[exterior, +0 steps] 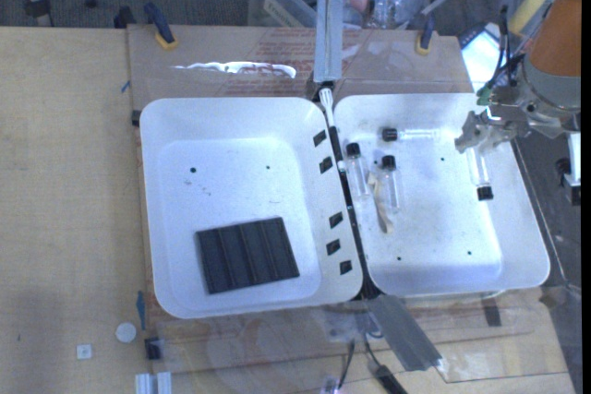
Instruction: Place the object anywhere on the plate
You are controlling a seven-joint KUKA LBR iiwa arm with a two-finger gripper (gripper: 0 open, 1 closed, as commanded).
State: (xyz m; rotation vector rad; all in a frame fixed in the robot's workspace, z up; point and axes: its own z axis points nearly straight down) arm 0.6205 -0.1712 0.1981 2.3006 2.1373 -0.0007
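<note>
Jaws clamped on clear tube (479,171), long axis vertical, black cap down, above right bin (517,263)

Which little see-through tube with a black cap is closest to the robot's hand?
The clear tube by the right bin's right side, black cap pointing toward the bin's near edge, right below the gripper. The other tubes lie near the divider.

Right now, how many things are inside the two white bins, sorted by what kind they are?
Clear tubes with black caps: 4
Dark ribbed plate: 1
Pale thin strip, hard to tell what it is: 1
Total: 6
</note>
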